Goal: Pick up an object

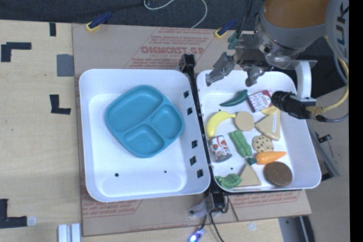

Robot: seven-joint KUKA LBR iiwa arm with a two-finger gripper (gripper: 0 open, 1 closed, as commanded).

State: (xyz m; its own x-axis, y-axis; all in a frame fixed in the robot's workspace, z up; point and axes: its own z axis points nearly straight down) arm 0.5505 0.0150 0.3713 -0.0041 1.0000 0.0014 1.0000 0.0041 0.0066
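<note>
The right bin (301, 139) is crammed with toy food; the gripper (237, 71) is hung above it, fingers spread wide, nothing gripped.

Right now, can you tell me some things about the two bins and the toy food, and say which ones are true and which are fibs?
1. The blue plate lies in the left bin. True.
2. The banana lies on the blue plate. False: it lies in the right bin with the other toy food.
3. The carrot lies next to the brown cookie. True.
4. The gripper holds the carrot. False: nothing sits between its open fingers.
</note>
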